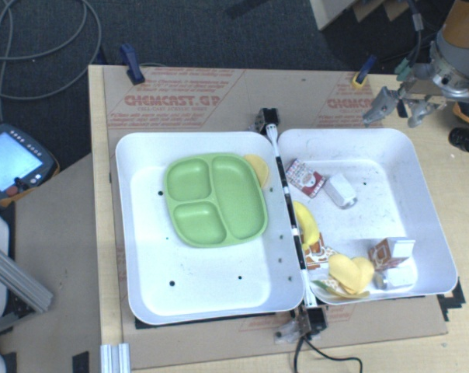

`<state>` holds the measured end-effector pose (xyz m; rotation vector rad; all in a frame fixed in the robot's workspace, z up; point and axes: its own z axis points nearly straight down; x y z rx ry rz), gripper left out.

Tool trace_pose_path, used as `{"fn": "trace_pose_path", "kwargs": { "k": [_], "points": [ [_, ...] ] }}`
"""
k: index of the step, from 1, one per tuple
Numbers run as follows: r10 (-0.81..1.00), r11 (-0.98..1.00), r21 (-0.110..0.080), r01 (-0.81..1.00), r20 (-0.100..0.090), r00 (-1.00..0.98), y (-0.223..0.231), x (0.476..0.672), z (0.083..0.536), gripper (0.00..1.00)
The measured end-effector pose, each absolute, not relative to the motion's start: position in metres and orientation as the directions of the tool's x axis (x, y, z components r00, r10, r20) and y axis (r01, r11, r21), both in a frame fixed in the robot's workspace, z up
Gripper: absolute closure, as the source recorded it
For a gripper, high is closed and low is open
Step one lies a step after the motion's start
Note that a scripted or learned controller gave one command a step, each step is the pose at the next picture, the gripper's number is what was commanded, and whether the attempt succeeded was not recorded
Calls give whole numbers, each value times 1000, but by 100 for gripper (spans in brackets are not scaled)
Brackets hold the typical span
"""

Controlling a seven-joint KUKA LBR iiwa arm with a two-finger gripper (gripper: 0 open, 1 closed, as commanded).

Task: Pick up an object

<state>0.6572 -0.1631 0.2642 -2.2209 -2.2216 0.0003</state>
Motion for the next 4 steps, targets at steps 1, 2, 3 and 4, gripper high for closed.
{"fn": "trace_pose_path", "kwargs": {
  "k": [1,2,3,4],
  "points": [
    [1000,1,-1,1000,1,-1,-100,638,204,0],
    [1000,0,5,1000,-1,0,-96,614,91,0],
    [1000,0,2,1000,0,0,-94,625,108,0],
    [1000,0,2,1000,0,0,-93,619,94,0]
  ]
}}
